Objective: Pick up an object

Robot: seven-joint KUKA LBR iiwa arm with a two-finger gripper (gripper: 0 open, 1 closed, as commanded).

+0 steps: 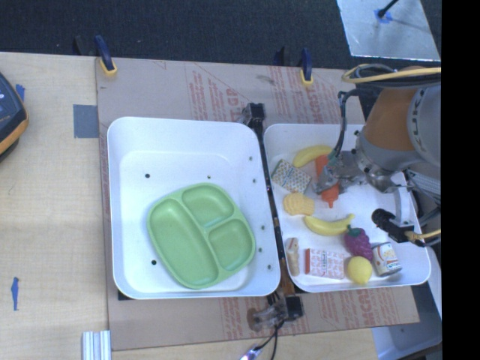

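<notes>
Hovering end effector (331, 177) over carrot (330, 194), right bin (420, 272), bananas nearby

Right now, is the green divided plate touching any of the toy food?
Apart. The camera view shows the green divided plate alone in the left bin, while the toy food, such as the lower banana, lies in the right bin.

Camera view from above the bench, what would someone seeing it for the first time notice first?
Probably the green divided plate, lying alone in the left white bin. Next, the right bin, crowded with small toy foods: two bananas, a lemon, purple grapes and a small can. The grey and orange arm reaches in from the right, its gripper low over an orange carrot-like piece.
</notes>
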